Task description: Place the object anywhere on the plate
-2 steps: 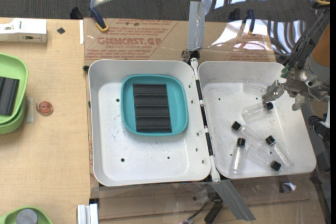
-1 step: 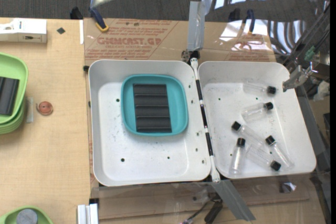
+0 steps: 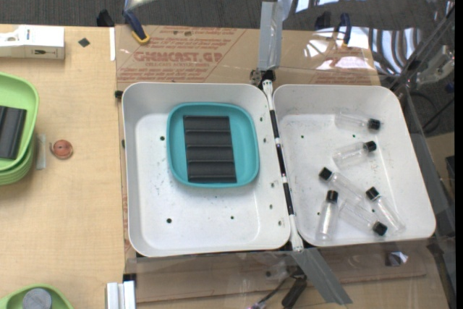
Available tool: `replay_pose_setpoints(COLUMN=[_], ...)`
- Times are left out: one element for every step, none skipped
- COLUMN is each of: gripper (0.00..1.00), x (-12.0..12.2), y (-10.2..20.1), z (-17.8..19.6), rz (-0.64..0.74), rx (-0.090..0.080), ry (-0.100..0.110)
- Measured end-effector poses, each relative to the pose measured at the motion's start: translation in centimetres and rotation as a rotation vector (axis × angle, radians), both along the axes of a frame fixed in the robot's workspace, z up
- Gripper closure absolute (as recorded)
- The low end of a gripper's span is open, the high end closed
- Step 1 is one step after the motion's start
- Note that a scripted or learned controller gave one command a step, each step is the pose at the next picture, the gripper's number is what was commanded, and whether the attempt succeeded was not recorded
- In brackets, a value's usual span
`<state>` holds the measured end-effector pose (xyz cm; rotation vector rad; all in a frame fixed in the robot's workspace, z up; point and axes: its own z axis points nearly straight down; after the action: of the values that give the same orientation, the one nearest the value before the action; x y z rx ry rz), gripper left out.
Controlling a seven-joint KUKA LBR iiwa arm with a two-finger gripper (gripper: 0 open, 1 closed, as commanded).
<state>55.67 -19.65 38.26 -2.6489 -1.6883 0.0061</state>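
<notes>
A teal square plate (image 3: 176, 155) lies in the left white bin (image 3: 145, 217), towards its back. A dark ridged insert (image 3: 210, 149) covers the plate's middle. In the right white bin (image 3: 304, 130) lie several clear vials with black caps. One vial (image 3: 356, 121) is near the back and another (image 3: 353, 153) lies in the middle. A third vial (image 3: 327, 213) points towards the front, and more are clustered at the front right (image 3: 382, 212).
A green tray (image 3: 20, 148) holding a dark item sits at the left edge of the wooden bench. Near it lies a small red disc (image 3: 62, 148), with a white box (image 3: 32, 43) further back. Cardboard (image 3: 188, 54) stands behind the bins.
</notes>
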Motion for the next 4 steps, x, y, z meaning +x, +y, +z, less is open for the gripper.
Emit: replay_pose_setpoints(gripper=[0.0,0.0,0.0,0.0], x=[2.9,4.3,8.3,8.9], y=[-1.5,-1.7,-1.8,-1.9], z=[5.8,5.7,5.7,5.7], rz=[-0.12,-0.256,-0.346,-0.486], rx=[0.0,0.0,-0.001,0.0], ry=[0.0,0.001,0.001,0.0])
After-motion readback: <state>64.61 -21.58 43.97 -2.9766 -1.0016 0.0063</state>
